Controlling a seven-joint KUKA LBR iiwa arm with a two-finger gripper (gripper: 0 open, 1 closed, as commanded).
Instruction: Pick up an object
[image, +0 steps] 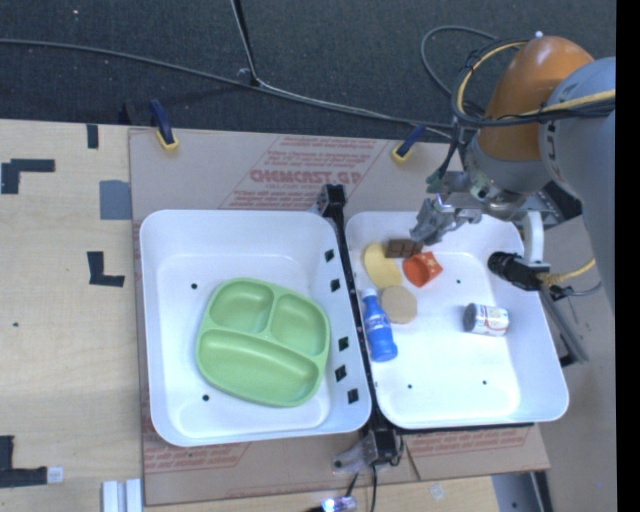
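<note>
My gripper (432, 226) hangs over the far edge of the right bin (520, 395); I cannot tell its state. Just below it lie a small brown block (402, 248), its long side running left to right, a red piece (423, 268) and a yellow disc (380, 264). A blue bottle (378, 327) lies lengthwise along the bin's left wall, and a small can (486, 319) lies on its side, well apart.
</note>
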